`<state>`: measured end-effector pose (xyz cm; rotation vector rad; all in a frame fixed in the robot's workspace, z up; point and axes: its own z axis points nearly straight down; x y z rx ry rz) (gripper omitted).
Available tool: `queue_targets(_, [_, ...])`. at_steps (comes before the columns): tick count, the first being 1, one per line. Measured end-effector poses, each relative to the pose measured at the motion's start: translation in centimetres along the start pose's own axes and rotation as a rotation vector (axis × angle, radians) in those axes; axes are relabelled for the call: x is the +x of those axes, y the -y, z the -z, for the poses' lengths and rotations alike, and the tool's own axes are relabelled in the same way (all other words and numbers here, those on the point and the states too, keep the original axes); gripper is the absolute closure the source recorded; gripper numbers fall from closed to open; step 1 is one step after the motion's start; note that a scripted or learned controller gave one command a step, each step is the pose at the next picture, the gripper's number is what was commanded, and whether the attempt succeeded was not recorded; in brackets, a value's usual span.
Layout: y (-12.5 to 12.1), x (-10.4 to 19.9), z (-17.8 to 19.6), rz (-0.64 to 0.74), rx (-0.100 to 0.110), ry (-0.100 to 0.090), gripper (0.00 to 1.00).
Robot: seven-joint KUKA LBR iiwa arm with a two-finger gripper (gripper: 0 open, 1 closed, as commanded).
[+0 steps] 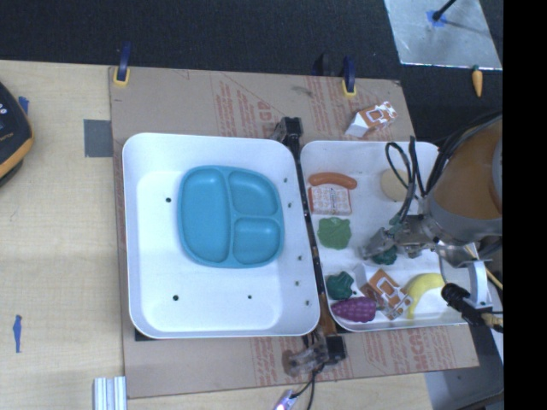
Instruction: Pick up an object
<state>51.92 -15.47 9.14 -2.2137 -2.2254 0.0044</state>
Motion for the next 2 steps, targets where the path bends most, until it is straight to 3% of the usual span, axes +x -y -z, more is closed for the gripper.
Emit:
queue_targets(1, [0.0,-0.1,1.0,0.004,0.001,0.001,1.00])
queue_targets(2, [-3.8,5.9,1.3,0.002,-0.001,0.000,1.00])
